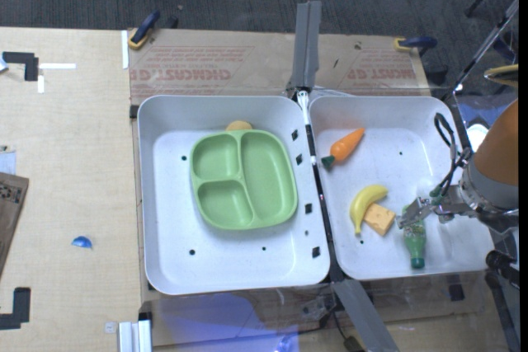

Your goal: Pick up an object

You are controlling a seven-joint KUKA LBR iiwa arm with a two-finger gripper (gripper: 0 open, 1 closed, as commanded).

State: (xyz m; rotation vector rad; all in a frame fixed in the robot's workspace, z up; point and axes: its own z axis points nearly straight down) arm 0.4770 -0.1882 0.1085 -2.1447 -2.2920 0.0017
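At the lower right of the frame, the metal two-finger gripper [415,213] sits low in the right-hand white bin [388,260], its tips just beside the top of a small green plastic bottle [415,243] and near an orange wedge-shaped block [380,219]. Whether the tips stand apart or together cannot be told at this size, and nothing can be seen clamped between them.

The bottle lies flat toward the bin's lower right, its neck toward the gripper. It is probably light, hard and smooth, so it could roll or slip; a grasp across the middle of its body looks safest. The wedge, touching a yellow toy banana [365,206] on its left, is likely light too, with flat faces that would pinch well. An orange toy carrot with a green top [346,144] lies apart, at the bin's upper left.

The arm [495,169] enters from the right edge, its orange band above the wrist, the wrist angled leftward and down over the bin's right wall.

In the left bin [165,260] rests a pale green divided plate [244,178], a small yellowish object [239,126] peeking out at its upper edge.
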